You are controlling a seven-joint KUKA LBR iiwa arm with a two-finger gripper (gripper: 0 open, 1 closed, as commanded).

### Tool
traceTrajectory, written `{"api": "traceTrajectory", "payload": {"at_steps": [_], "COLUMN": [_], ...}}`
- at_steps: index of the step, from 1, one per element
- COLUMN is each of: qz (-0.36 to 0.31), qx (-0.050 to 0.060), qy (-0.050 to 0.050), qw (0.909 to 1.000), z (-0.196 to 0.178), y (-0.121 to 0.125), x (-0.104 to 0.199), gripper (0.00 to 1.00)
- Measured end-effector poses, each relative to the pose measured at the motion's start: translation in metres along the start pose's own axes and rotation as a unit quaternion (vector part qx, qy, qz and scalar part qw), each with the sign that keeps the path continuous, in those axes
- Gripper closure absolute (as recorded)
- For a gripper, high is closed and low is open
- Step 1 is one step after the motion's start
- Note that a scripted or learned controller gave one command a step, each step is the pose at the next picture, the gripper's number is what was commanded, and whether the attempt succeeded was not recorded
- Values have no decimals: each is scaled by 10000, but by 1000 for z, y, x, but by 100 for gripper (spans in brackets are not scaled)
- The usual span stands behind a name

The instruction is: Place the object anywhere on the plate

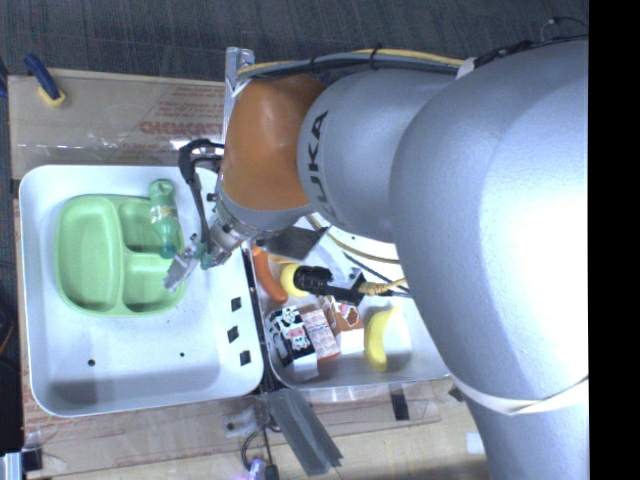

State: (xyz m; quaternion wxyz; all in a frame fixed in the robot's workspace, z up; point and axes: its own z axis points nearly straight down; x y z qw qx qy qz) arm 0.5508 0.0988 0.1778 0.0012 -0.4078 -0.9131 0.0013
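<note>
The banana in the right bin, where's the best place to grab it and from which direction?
Grip the banana across its middle, coming straight down from above. It lies flat and curved along the right bin's near edge with open floor on its right; the carton crowds its left, so close the hand across its width.

The arm (pixel 400 168) bears black letters "UKA" beside its orange band.

Bench (pixel 110 108) w/ two white bins: left bin (pixel 60 368), right bin (pixel 420 363), side by side.

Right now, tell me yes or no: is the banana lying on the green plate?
No. The banana lies in the right bin among other items, while the green plate sits in the left bin.
</note>
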Motion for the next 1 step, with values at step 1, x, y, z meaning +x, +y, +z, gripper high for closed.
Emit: {"api": "traceTrajectory", "payload": {"at_steps": [1], "qz": [0], "qx": [0], "qy": [0], "qw": [10000], "z": [0], "y": [0], "x": [0], "gripper": [0]}}
